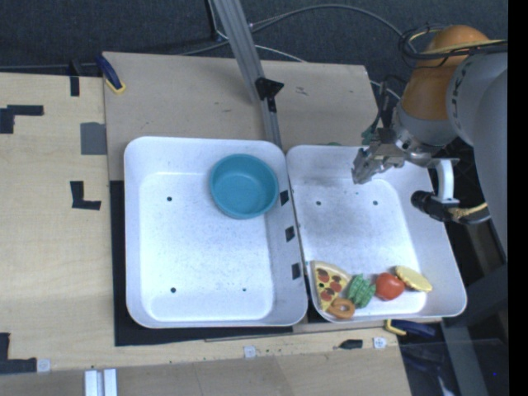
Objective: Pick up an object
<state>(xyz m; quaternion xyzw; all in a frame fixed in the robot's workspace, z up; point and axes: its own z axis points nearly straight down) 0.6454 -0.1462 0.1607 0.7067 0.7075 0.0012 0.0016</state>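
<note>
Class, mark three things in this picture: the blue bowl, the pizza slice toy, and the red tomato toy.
blue bowl point(243, 186): camera view, centre of its inside, in the left bin.
pizza slice toy point(329, 285): camera view, middle of its topping, right bin's near edge.
red tomato toy point(389, 286): camera view, middle of its red body.

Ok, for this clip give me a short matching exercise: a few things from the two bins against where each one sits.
Things:
1. blue bowl
2. pizza slice
3. tomato
4. gripper

Places:
A. over the right bin's far end
B. left bin, far right corner
C. right bin, near left corner
D. right bin's near edge, beside the yellow piece

Pairs: 1-B, 2-C, 3-D, 4-A
</note>
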